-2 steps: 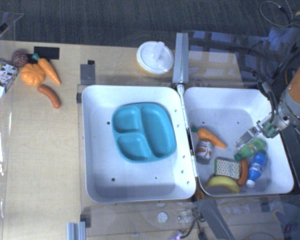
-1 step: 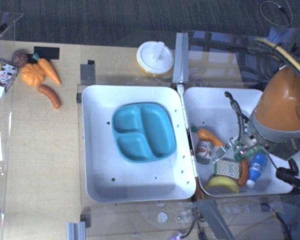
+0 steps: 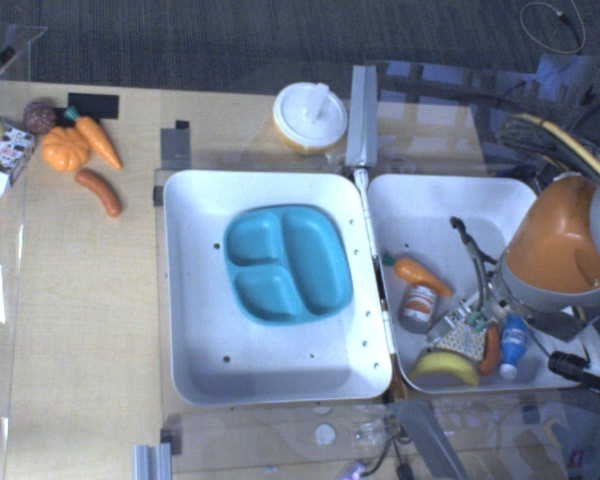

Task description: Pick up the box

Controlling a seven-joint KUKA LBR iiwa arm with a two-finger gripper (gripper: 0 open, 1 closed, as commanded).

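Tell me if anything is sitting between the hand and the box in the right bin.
Nothing visible stands between them: the hand hangs right at the box. The box is crowded, though, with a banana against its near edge, a sausage on the arm's side and a can close by.

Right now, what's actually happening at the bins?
The arm has reached into the right bin from the right, with its claw low over a cluster of items in the near corner: the patterned box, a banana, a can, a carrot and a small blue bottle. Nothing looks lifted yet. The left bin holds a blue divided tray.
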